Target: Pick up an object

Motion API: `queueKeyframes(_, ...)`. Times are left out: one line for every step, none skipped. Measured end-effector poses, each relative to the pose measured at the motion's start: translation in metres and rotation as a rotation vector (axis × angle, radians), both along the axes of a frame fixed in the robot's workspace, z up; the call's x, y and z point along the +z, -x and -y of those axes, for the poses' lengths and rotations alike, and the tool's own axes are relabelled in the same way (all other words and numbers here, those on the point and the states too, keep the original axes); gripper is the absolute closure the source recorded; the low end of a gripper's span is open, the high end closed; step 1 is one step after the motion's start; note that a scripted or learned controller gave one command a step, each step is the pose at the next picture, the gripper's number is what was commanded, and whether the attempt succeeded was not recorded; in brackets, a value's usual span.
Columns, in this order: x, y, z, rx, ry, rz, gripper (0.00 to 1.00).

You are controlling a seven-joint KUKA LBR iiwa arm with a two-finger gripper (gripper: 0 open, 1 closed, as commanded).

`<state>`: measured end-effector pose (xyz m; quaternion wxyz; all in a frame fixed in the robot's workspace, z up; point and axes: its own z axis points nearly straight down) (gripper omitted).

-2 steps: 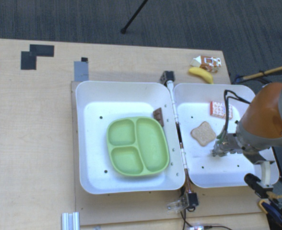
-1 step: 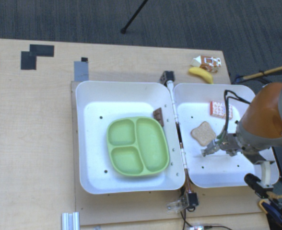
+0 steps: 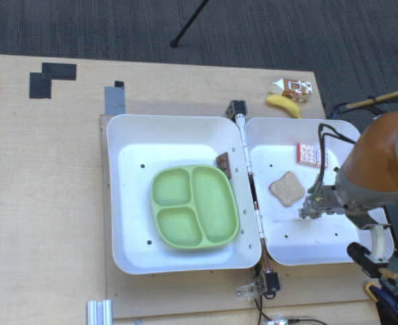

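1. Gripper (image 3: pixel 312 207) sits low over the right bin (image 3: pixel 280 246); I cannot tell how it is set.
2. Bread slice (image 3: pixel 287 189) lies flat in that bin, just left of the gripper, apart from it.
3. Red-and-white packet (image 3: pixel 308 155) rests near the bin's far side.
4. Left bin (image 3: pixel 128 202) holds a green divided plate (image 3: pixel 194 208).
5. Banana (image 3: pixel 283 104) lies on the bench beyond.

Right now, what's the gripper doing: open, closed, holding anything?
Gripper: low in the right bin, just right of the bread slice; open or closed cannot be told, and nothing is seen held.
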<state>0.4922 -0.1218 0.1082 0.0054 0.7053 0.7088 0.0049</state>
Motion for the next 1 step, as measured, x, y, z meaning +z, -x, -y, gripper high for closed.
queueKeyframes(-0.0001, 0.0001, 0.0000, 0.000, 0.000, 0.000, 0.00)
